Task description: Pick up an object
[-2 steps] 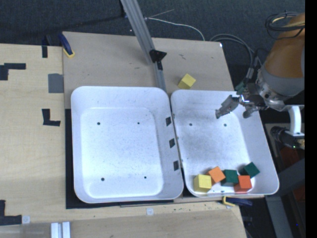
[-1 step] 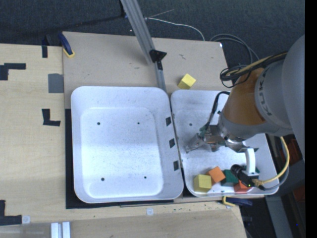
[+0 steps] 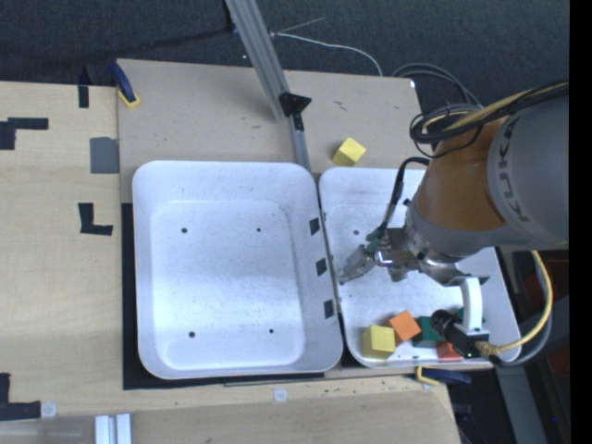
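My gripper (image 3: pixel 356 265) hangs over the left part of the right bin (image 3: pixel 356 192), below the grey and orange arm. Its metal fingers point left toward the wall between the bins, and I see nothing between them. A yellow block (image 3: pixel 378 340), an orange block (image 3: pixel 404 326), a dark green piece (image 3: pixel 428 332) and a small red piece (image 3: pixel 450 350) lie together in the right bin's near corner, below and right of the gripper.
The left bin (image 3: pixel 227 266) sits beside the right one. A second yellow block (image 3: pixel 350 152) lies on the bench behind the right bin. A grey metal bar (image 3: pixel 268 58) slants in from the top toward the bins' shared edge.
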Robot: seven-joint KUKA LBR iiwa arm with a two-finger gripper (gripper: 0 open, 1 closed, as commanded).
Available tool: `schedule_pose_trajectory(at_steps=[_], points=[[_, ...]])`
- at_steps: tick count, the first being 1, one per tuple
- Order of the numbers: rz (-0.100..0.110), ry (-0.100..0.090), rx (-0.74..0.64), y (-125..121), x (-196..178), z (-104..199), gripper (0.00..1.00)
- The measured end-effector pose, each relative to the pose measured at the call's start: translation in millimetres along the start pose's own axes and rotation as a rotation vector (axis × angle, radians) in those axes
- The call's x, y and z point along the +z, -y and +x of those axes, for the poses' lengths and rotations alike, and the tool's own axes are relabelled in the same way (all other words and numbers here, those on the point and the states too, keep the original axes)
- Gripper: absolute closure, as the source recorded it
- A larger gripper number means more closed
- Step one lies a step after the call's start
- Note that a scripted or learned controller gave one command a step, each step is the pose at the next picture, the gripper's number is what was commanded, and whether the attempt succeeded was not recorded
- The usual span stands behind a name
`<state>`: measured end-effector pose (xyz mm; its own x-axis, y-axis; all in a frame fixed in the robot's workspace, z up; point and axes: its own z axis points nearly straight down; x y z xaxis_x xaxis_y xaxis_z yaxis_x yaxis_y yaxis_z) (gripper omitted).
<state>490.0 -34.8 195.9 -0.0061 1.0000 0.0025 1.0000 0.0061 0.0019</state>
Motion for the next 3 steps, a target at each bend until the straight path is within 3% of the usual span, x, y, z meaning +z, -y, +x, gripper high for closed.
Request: schedule_pose_trajectory(at_steps=[1, 2, 3], points=[[-0.008, 0.003, 0.000, -73, -84, 19, 0.00], [0.012, 0.001, 0.000, -80, 10, 86, 0.00], [0.002, 0.005, 0.007, -114, 4, 45, 0.00]])
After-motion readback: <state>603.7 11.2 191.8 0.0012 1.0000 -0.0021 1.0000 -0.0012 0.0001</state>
